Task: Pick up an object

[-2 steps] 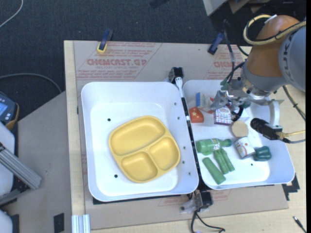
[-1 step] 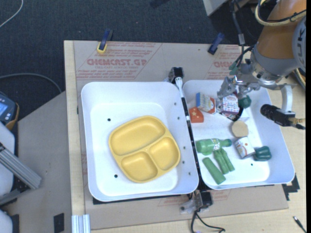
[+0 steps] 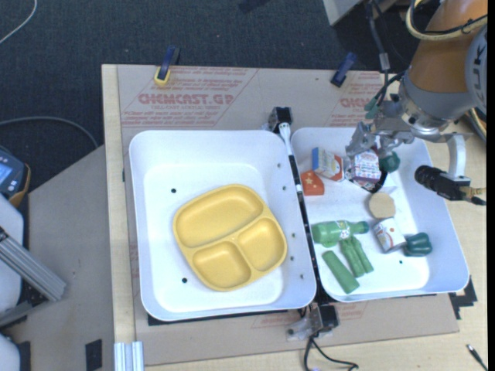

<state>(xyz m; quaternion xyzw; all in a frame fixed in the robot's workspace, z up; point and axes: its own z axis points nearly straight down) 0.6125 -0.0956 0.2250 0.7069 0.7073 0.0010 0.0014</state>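
My gripper (image 3: 373, 154) hangs over the back of the right bin (image 3: 445, 234), reaching in from the upper right. Its fingers are shut on the top of a white and red packet (image 3: 365, 170), which hangs just below them with a dark shadow under it. A dark teal piece (image 3: 390, 161) shows beside the packet on the right. Left of the packet a blue, white and orange carton (image 3: 326, 163) stands close by, and a small red item (image 3: 311, 182) lies near the bin's left wall.
The right bin also holds a tan disc (image 3: 381, 205), a green bottle (image 3: 338, 231), green sticks (image 3: 349, 263), and a small white can (image 3: 389, 235) beside a dark green cap (image 3: 418, 244). A yellow divided tray (image 3: 230, 236) lies in the left bin (image 3: 155, 161).
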